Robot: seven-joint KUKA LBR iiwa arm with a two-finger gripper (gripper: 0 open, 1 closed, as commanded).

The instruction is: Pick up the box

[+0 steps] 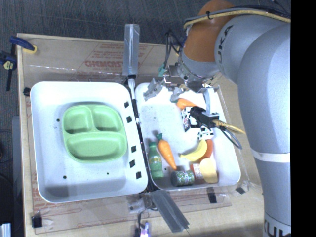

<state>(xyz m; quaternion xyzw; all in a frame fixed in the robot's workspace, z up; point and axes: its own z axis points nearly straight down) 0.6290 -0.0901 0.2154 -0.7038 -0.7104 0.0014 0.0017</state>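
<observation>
We see the small black-and-white patterned box (187, 121) in the right white bin (163, 120), toward the worktop's right edge and partly hidden under the robot's wrist. The end effector (168, 85) hangs over that bin's far end, and we cannot tell whether it is open or closed. An orange rounded piece (185, 103) lies just beyond the box. Crowding its near side are a yellow banana (195, 152), an orange carrot (167, 154), an upright green plastic bottle (155, 161), a dark can on its side (184, 177) and a pale yellow block (209, 171). The left white bin (49, 181) holds a green divided plate (94, 132). The pale wooden worktop (74, 58) carries blue clamps (22, 44) at its far left corner and sits above a dark grey floor (59, 9).
</observation>
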